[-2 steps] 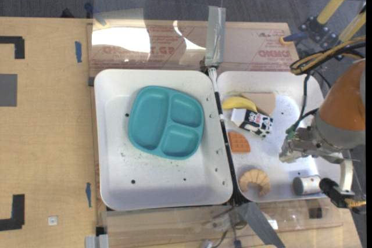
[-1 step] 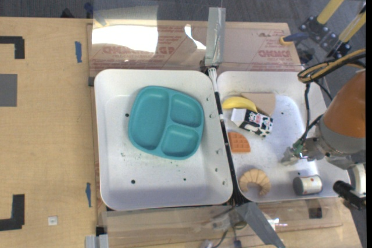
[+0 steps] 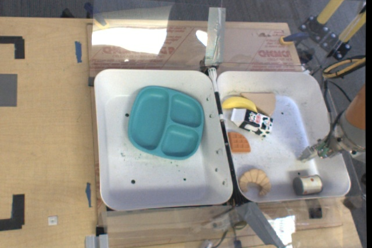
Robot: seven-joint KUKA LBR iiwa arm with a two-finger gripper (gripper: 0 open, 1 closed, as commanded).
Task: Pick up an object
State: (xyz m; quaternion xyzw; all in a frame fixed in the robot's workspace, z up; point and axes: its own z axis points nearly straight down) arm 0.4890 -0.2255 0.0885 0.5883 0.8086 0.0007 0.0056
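The right bin (image 3: 290, 107) holds a yellow banana (image 3: 239, 103), a tan flat piece (image 3: 261, 100), a black-and-white patterned box (image 3: 254, 122), an orange waffle-like piece (image 3: 239, 143), a croissant (image 3: 255, 180) and a silver can (image 3: 307, 184). My gripper (image 3: 315, 151) hangs low over the right side of this bin, just above and slightly right of the can. It is small and partly hidden at the frame's edge. Nothing shows held in it.
A teal divided plate (image 3: 166, 122) lies in the left bin (image 3: 116, 171). A ridge between the bins (image 3: 221, 136) separates them. Clear plastic panels (image 3: 151, 49) stand behind the bins. Yellow-and-black equipment (image 3: 331, 20) is at the back right.
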